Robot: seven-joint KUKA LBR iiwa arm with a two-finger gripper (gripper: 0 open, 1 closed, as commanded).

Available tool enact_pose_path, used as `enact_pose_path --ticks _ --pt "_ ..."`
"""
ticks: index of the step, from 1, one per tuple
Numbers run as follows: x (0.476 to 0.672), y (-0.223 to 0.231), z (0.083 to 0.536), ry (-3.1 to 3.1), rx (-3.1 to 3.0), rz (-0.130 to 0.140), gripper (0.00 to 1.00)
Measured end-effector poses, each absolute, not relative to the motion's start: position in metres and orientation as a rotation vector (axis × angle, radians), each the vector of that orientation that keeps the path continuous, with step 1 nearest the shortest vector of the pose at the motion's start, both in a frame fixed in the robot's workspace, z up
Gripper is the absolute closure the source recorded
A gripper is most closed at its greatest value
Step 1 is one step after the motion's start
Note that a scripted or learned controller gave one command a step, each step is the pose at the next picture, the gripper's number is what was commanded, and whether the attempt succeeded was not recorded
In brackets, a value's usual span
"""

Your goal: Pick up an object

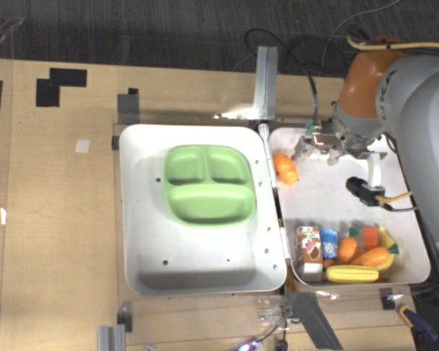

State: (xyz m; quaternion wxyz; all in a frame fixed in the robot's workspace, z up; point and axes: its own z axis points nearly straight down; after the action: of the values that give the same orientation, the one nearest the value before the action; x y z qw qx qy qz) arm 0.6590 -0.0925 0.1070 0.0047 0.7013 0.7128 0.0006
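Note:
My gripper (318, 152) hangs over the upper part of the right bin (417, 269), at the end of the grey arm with its orange band (364, 86). Its two fingers stand apart, open, with only bare bin floor between them. A small orange toy (285, 169) lies just left of the gripper against the bin's left wall, not touching it. Along the bin's near edge lie several toys: a printed carton (308, 243), a blue item (329, 241), an orange carrot-like piece (347, 249), a red and green piece (366, 235), an orange fruit (374, 257) and a yellow banana (351, 273).
The left bin (143, 269) holds a green divided plate (208, 183). A black part with a cable (366, 189) hangs below the wrist over the right bin. A metal post (266, 82) stands behind the wall between the bins.

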Motion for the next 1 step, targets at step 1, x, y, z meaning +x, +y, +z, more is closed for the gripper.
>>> enact_pose_path --ticks 1 --pt "0.6705 -0.1208 0.1324 2.224 2.211 0.006 0.00"
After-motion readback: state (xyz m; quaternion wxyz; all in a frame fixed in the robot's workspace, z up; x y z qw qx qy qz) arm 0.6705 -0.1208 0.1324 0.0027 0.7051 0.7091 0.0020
